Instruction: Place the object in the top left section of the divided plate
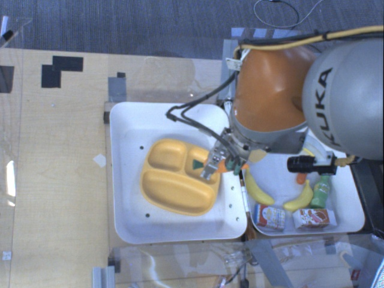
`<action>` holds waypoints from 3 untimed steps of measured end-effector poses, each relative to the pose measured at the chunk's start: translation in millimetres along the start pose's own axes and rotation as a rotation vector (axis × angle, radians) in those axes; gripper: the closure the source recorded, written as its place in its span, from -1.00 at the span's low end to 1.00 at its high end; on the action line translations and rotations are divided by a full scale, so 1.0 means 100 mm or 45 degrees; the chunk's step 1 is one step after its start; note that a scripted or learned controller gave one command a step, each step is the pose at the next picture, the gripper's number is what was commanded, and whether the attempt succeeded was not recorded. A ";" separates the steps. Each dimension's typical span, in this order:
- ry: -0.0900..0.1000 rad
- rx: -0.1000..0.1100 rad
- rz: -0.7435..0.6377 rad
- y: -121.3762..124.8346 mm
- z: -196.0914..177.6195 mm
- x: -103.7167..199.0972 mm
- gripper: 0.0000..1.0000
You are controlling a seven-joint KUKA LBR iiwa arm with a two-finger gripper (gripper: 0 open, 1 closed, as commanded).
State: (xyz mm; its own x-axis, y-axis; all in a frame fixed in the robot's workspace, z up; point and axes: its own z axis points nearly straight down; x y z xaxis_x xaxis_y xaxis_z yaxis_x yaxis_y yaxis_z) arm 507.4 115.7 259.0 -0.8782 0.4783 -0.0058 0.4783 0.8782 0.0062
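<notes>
A yellow divided plate (178, 192) lies in the left white bin (129, 221). It has two small sections at the top and one long section below. My gripper (212, 165) hangs over the plate's upper right small section, at its right edge. A small green piece (197, 165) shows in that section just left of the gripper. A small orange piece (222, 167) shows right beside the gripper on its right side; whether it is held is hidden. The upper left section (165, 153) shows bare yellow.
The right bin (351, 218) holds two bananas (258, 189) (300, 199), a green bottle (321, 192), two small cartons (270, 217) (312, 219) and a small red thing (302, 176). The arm's bulk covers the bins' dividing wall and the right bin's upper part.
</notes>
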 end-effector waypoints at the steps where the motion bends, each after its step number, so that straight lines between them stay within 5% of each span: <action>1: -0.001 -0.002 0.057 0.13 -0.35 0.28 1.00; 2: -0.008 -0.004 -0.025 -0.21 -1.11 -0.20 1.00; 3: -0.002 0.001 -0.166 -0.59 -0.84 -0.12 1.00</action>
State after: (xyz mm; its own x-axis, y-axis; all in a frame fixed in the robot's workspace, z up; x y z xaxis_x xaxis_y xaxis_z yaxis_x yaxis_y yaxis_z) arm 488.5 57.7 342.6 -0.9327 0.3604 -0.0079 0.3604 0.9328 0.0041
